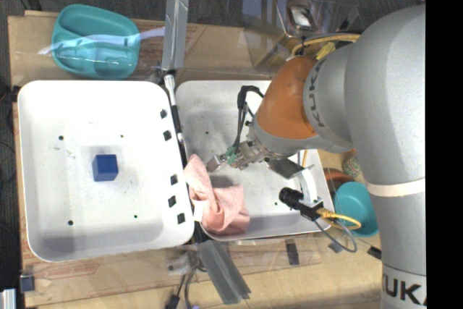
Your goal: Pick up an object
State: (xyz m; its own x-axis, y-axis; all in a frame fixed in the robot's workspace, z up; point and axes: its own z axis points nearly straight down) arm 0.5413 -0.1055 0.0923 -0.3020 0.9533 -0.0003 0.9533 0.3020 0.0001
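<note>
Hand (230,155) low in rt bin (210,101), just beside pink cloth (217,202) (finger state unclear); blue cube (105,167) in lt bin (43,105).

pink cloth (215,200) crumpled, right bin's (210,101) left corner

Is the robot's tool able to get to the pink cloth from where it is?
Probably yes. The tool hangs in the right bin, just beside the pink cloth, with nothing between them. The cloth lies heaped against the bin's left wall.

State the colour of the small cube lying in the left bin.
Blue: the small cube shows clearly in the camera view.
</note>
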